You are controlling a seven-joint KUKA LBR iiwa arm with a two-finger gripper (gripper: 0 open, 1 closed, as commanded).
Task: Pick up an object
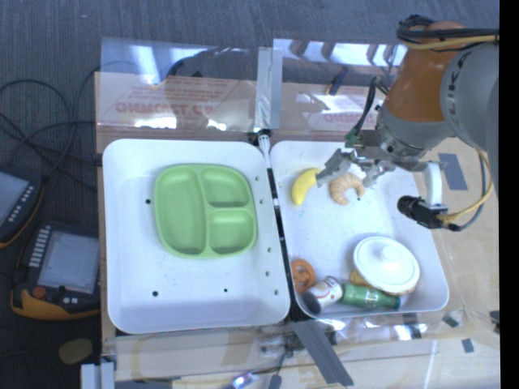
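Croissant (347, 187), a small tan crescent in the far part of the right bin (434, 241), is judged the target, since the claw (354, 167) hangs directly over it. Ordering below runs near to far.

Near edge of the right bin: a green bottle (362, 297) lies on its side, its capped end pointing left, just beside an orange ring-shaped toy (303, 272). Touching the bottle on its far side sits a white lidded bowl (386, 263), upright, knob on top.

Middle of the left bin (122, 233): a green divided plate (205, 210) with three compartments, all bare.

Far part of the right bin: the croissant lies flat, a yellow banana (303, 185) near it on the left, the two apart. The claw is spread, one finger to the left of the croissant and the other above its right end; nothing is pinched between them. The grey arm (438, 83) with its orange band reaches in from the right.

Handling, as a judgement: the croissant looks like a light, rigid toy with a ridged surface that should give fair grip. The thick middle of the crescent is the best place to take hold, fingers closing across its narrow width; the tapered tips would probably slip out.
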